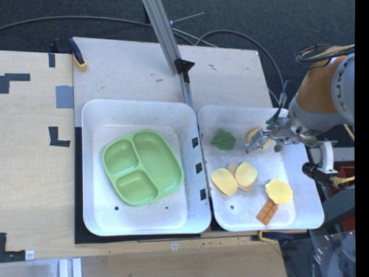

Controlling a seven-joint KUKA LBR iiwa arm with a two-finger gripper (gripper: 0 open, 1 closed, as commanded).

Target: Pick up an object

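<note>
My gripper [258, 142] reaches in from the right and hangs low over the far part of the right bin [305, 212]. A small yellow piece [252, 134] lies right at its tip, partly hidden by it, and I cannot tell whether they touch. To the left of it lies a dark green leafy piece [223, 139]. Nearer the front are two pale yellow pieces [223, 182] [247, 174] side by side, a brighter yellow piece [279, 191] and a small orange-brown block [267, 212].
The left bin [92, 212] holds a green divided plate [143, 166]. A grey metal post [164, 30] slants in from the top towards the wall between the bins. Cables lie on the dark floor behind the bench.
</note>
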